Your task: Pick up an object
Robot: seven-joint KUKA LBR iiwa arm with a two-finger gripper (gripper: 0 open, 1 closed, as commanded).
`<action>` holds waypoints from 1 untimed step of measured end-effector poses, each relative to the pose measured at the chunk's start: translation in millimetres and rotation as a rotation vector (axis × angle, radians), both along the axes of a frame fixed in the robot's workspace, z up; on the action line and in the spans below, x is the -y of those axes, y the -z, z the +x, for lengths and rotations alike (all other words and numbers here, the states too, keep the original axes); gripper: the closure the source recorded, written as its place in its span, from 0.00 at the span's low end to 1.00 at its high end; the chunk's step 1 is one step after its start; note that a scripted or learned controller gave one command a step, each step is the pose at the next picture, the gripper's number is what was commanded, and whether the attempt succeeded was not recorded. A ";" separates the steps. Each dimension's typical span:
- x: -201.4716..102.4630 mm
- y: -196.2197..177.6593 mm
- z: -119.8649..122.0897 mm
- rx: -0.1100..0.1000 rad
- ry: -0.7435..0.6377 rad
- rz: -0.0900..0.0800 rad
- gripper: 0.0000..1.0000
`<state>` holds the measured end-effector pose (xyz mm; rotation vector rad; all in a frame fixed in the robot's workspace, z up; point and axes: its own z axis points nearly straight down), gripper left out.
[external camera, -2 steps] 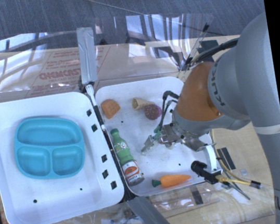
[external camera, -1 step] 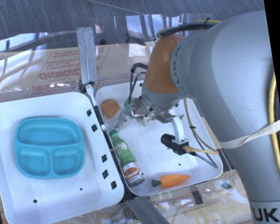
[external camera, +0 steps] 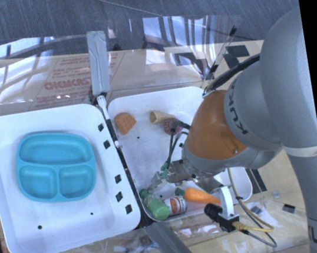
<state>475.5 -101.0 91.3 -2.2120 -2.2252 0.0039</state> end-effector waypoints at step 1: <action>3.2 -0.1 91.5 0.002 -0.001 0.000 0.00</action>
